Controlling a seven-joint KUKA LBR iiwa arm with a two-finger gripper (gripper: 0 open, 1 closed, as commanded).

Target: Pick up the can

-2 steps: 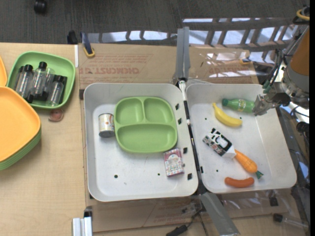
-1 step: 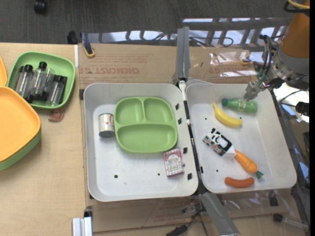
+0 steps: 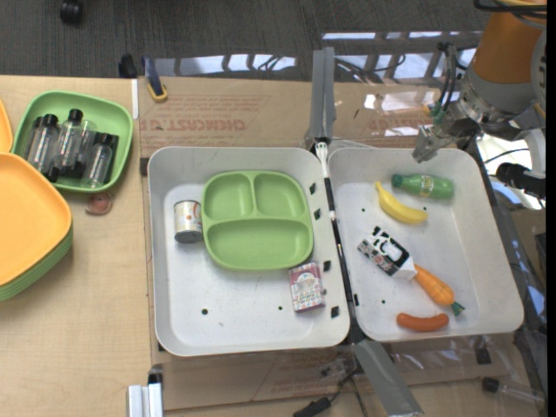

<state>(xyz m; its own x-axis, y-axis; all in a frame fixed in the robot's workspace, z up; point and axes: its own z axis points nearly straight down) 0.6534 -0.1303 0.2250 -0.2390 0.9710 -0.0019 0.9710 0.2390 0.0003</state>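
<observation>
A small can (image 3: 187,221) with a silver top and a red-and-white label lies in the left bin (image 3: 174,320), just left of a green divided plate (image 3: 257,218). My gripper (image 3: 432,143) hangs at the far edge of the right bin (image 3: 504,311), near its back rim and well to the right of the can. It sits a little above and behind a green bottle (image 3: 423,186). Nothing shows between its fingers.
The right bin holds a banana (image 3: 400,205), a black-and-white carton (image 3: 385,252), a carrot (image 3: 434,287) and a sausage (image 3: 423,321). A small pink box (image 3: 306,287) lies in the left bin. A green tray of bottles (image 3: 71,141) and orange plates (image 3: 30,224) stand left.
</observation>
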